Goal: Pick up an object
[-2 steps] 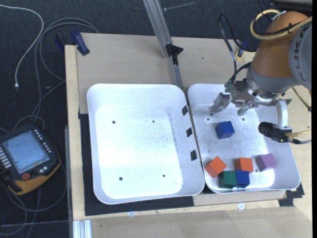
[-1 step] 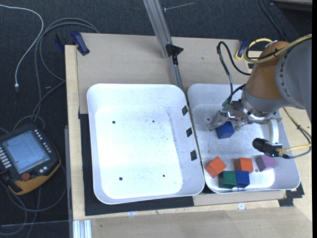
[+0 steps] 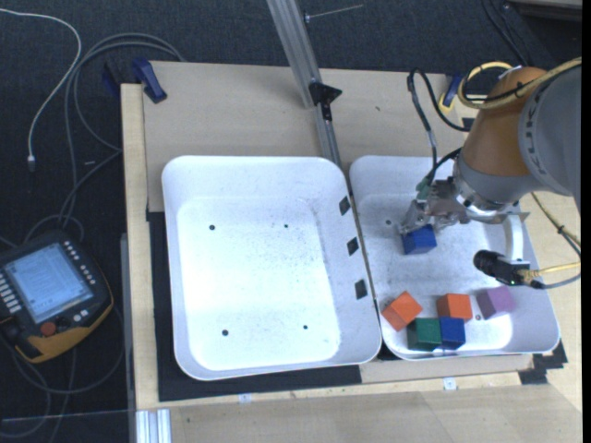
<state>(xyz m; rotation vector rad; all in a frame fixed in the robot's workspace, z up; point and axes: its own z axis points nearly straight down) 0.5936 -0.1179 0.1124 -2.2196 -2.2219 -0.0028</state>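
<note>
two shallow white bins sit side by side on the bench. the left bin (image 3: 254, 266) has only dark specks on its floor. the right bin (image 3: 369, 192) holds the blocks: an orange block (image 3: 401, 309) near its front left corner, a green block (image 3: 427, 332) just right of that against the front wall, a small blue block (image 3: 452, 331) touching the green one, a red-orange block (image 3: 454, 306) just behind those two, and a purple block (image 3: 499, 301) further right near the front.

apart from that cluster, a larger blue block (image 3: 419, 239) lies in the middle of the right bin's floor. the gripper (image 3: 427, 218) is down directly over it, the fingers reaching to the block's top edge, so the two look in contact. the wrist hides the fingertips, so i cannot tell whether the jaws are spread or pinching the block.
</note>
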